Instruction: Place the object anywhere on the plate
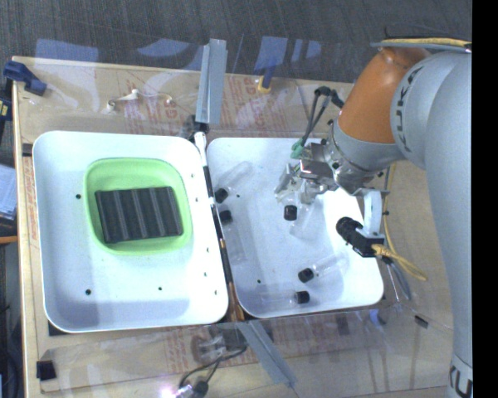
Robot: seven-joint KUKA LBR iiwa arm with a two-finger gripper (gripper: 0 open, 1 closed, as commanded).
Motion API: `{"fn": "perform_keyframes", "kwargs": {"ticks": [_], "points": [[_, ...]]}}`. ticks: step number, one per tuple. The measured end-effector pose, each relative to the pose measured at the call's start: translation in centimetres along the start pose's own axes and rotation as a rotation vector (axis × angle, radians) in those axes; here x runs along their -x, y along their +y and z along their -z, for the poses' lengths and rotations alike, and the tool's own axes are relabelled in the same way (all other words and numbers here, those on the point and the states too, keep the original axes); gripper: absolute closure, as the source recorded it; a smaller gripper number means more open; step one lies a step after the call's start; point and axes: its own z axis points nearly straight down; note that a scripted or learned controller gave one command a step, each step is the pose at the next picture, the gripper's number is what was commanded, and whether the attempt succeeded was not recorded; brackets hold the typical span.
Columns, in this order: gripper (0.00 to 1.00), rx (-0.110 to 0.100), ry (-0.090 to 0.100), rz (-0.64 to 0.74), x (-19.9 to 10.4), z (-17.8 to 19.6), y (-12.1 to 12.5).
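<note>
The green plate (pixel 173 175) lies in the left bin (pixel 58 264) and carries a dark ridged insert (pixel 139 214). Several clear vials with black caps lie scattered in the right bin (pixel 361 284). One black cap (pixel 290 212) sits near that bin's middle. My gripper (pixel 297 191) hangs low over the right bin, just above and behind this cap. Its pale fingers stand apart, open, with nothing visible between them. The plate is well to the gripper's left, across the wall between the bins.
Other capped vials lie by the right bin's left wall (pixel 222 195) (pixel 225 216) and near its front (pixel 305 274) (pixel 301 297). A black cable connector (pixel 353 235) and a yellow cable hang off the arm at the right. A metal bar (pixel 209 81) stands behind the bins.
</note>
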Motion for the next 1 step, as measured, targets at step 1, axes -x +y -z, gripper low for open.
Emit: {"fn": "perform_keyframes", "kwargs": {"ticks": [1], "points": [[0.0, 0.0, 0.0, 0.0, 0.0, 0.0, 0.0]]}}
